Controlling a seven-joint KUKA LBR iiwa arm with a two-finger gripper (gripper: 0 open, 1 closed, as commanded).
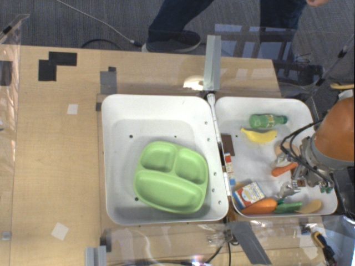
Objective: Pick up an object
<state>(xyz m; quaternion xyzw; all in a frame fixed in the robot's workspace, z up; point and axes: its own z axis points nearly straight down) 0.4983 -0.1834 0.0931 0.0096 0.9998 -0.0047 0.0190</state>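
My gripper [291, 187] hangs low over the right side of the right bin [244, 108], under the arm's orange band [337, 132]. It is just above a green pod-shaped item [288, 206] and close to a small orange piece [283, 169]. Nothing visibly sits in the gripper. Around it in that bin lie a carrot [258, 206], a small carton [249, 193], a tan item [312, 205], a yellow banana [259, 136] and a green bottle [267, 120].
The left bin [111, 148] holds a green divided plate [172, 176]. A metal post [212, 65] stands at the back between the bins. A person's legs [183, 10] are beyond the bench. Cables [297, 140] loop off the wrist.
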